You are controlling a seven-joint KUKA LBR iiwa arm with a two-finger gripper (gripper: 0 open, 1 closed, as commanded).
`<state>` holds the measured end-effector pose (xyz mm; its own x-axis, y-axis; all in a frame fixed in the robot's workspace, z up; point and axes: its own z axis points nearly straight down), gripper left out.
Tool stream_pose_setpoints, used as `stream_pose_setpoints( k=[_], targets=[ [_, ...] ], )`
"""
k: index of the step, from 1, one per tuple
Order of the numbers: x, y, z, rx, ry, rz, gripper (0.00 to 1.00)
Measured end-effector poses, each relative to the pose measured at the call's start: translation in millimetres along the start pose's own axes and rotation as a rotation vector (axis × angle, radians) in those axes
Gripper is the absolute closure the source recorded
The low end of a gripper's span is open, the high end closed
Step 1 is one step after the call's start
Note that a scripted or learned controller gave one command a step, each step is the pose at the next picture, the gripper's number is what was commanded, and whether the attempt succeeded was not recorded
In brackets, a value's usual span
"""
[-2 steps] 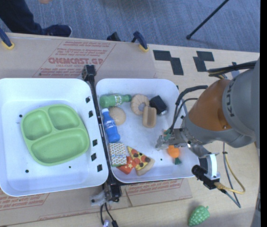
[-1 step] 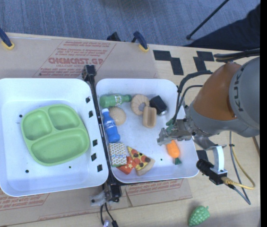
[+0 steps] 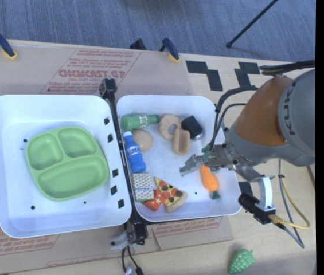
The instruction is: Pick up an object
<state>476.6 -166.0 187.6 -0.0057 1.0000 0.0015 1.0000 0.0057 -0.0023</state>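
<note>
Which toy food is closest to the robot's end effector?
The orange carrot is closest; it lies right beside the end effector in the right bin. The pizza slice and donut lie farther off.

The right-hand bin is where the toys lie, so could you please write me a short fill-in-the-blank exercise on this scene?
1. The divided plate in the left bin is ____ in colour.
2. The blue bottle lies in the ____ bin.
3. The gripper hovers beside the ____ carrot.
4. The grapes lie ____ both bins.

Missing words: green; right; orange; outside
</note>
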Motion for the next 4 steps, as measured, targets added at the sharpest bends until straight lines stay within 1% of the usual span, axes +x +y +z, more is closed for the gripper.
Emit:
stream_pose_setpoints(
  k=[1, 2, 3, 4],
  targets=[
    [-38, 11, 82, -0.011, 0.002, -0.007, 0.0],
    [-39, 10, 74, -0.005, 0.002, -0.009, 1.0],
    [3, 0, -7, -0.001, 0.0, 0.0, 1.0],
    [3, 0, -7, 0.0, 0.0, 0.0, 0.0]
  ],
)
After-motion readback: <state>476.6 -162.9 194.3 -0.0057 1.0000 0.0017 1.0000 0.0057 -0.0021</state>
